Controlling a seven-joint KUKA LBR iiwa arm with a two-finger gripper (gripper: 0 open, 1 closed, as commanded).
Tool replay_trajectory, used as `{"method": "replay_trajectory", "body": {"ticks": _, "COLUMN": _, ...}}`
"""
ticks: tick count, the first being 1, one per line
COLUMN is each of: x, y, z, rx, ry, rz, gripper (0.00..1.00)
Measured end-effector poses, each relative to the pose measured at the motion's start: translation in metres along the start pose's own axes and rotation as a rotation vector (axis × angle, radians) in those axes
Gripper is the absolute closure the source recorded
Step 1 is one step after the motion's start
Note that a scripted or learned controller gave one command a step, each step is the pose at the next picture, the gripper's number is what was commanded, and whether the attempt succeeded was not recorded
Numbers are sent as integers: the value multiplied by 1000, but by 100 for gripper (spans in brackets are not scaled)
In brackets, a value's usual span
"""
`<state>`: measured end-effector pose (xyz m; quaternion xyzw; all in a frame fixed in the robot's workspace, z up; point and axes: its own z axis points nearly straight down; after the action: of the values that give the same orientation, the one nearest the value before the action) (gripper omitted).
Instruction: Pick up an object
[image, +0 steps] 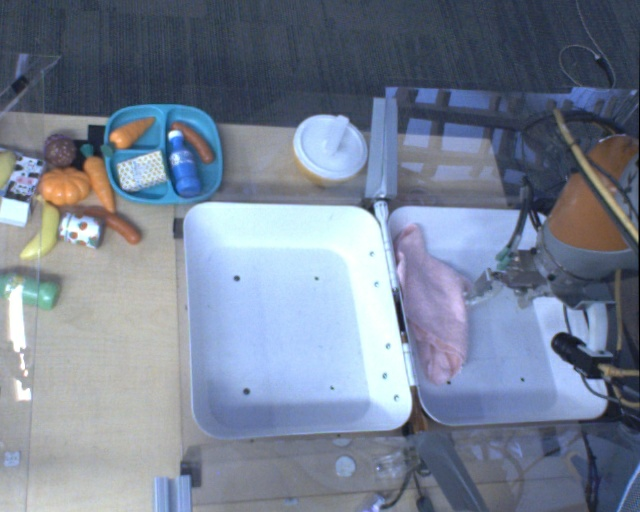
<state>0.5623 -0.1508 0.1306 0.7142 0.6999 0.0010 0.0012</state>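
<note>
A soft, pale pink, elongated cloth-like object (433, 305) is seen lying in the right shallow white bin (520, 395), along that bin's left wall and just beside the divider to the left shallow white bin (280, 400). The grey arm's jaws (487, 283) are positioned low over the right bin, close to the pink object's right edge; whether they are apart or together cannot be told, and nothing is visibly held. On the wooden tabletop (90, 380), a blue divided plate (205, 135) of toy food and a white lidded cup (331, 148) are placed beyond the bins.
</note>
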Motion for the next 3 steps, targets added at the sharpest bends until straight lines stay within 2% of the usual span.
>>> {"method": "replay_trajectory", "body": {"ticks": 1, "x": -13, "y": 24, "z": 6, "rx": -2, "ry": -1, "rz": -240, "gripper": 0}}
{"method": "replay_trajectory", "body": {"ticks": 2, "x": 46, "y": 32, "z": 40, "rx": -12, "ry": -1, "rz": -170, "gripper": 0}}
{"method": "replay_trajectory", "body": {"ticks": 3, "x": 63, "y": 61, "z": 40, "rx": -12, "ry": -3, "rz": -250, "gripper": 0}}
